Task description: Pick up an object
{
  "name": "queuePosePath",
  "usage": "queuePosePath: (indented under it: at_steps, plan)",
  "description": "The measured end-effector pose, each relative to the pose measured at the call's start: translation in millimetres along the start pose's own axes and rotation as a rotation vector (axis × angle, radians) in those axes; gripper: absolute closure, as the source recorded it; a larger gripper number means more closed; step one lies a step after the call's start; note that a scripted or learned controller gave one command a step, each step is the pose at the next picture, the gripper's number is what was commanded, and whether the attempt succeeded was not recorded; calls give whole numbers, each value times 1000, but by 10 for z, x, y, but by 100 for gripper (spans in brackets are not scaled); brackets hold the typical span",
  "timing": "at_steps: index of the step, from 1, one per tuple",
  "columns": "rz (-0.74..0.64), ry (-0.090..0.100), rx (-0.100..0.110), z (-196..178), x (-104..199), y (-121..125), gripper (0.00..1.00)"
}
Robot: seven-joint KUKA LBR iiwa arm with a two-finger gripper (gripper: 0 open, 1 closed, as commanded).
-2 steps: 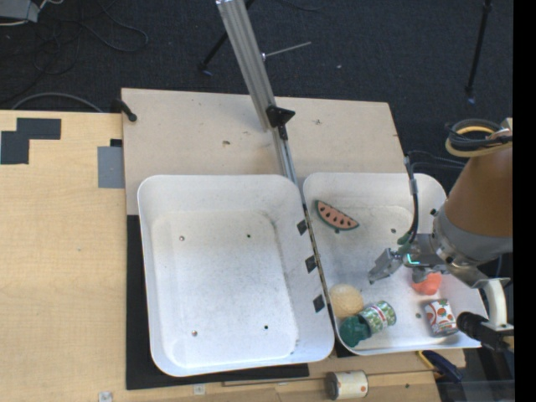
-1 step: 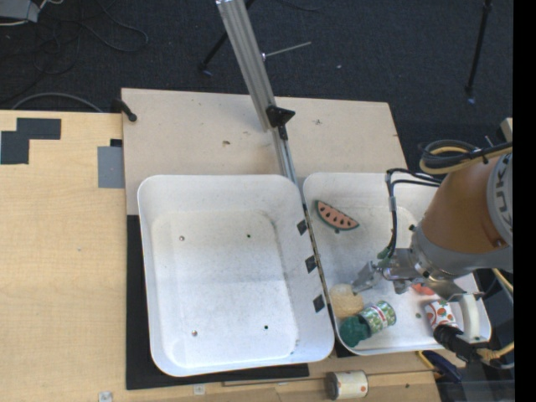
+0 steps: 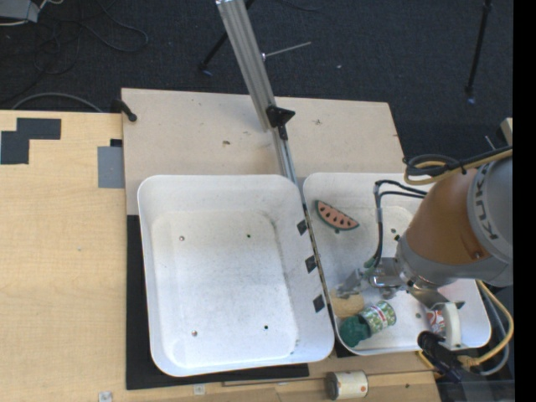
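I am reaching from the right into the right bin [image 3: 331,193], since the toys are lying there. My claw [image 3: 362,281] is hovering at lower centre-right above the bottle [image 3: 369,322]; its grip I cannot tell. The watermelon slice [image 3: 337,217] is lying higher up.

The grey arm [image 3: 494,216] (orange band above its wrist) reaches in from the right, end effector [image 3: 373,276] lowered.

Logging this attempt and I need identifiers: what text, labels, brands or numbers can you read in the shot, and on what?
Nothing reads clearly.
Arm: dark letter shapes on its grey shell at the right edge, cut off, unreadable.
Small bottle in the right bin: banded label, print too blurred.
Watermelon slice: no text.
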State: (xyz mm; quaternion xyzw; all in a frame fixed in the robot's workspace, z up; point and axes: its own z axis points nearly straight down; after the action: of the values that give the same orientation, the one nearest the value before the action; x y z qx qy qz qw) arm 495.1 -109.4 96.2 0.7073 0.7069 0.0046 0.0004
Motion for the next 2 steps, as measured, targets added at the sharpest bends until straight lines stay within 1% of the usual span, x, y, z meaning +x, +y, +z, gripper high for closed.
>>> queuePosePath:
  at_steps: [1,2]
  plan:
    - [5,0,-2,-112,-11,5,100]
    - [-2,-6,5,-714,23,-36,100]
